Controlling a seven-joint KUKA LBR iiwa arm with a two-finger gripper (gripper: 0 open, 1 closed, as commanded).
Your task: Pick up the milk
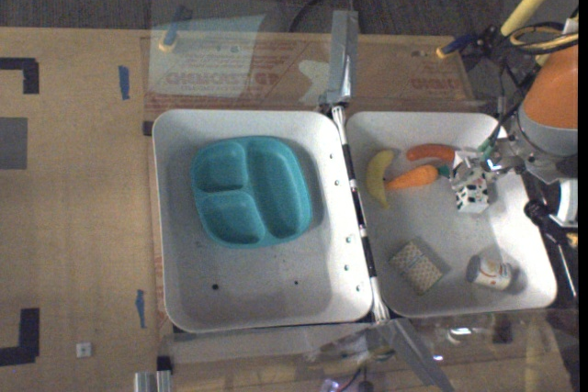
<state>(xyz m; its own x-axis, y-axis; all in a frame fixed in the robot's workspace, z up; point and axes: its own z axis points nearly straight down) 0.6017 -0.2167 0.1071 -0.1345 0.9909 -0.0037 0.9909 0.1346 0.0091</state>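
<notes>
Sitting side by side across the middle of the frame, two white bins share the bench: the left bin (pixel 175 289) holds a teal divided plate (pixel 253 190) in its upper half, and the right bin (pixel 537 289) holds the smaller things. In the right bin's upper part a yellow banana (pixel 378 176) lies near the left wall, with an orange carrot (pixel 412 179) just beside it and a red-orange sausage-shaped piece (pixel 431 152) above the carrot. The milk (pixel 471 192), a small white carton with dark spots, lies right of the carrot, toward the bin's upper right. The gripper (pixel 485 162) is directly above and touching or almost touching the carton's top; whether the fingers are apart or closed on it cannot be told from this angle. The arm (pixel 554 106), grey with an orange band, comes in at the right edge of the frame. Lower in the right bin, a tan patterned block (pixel 416 265) lies near the centre, and a small white cup-like thing (pixel 490 272) lies on its side toward the lower right corner.
</notes>
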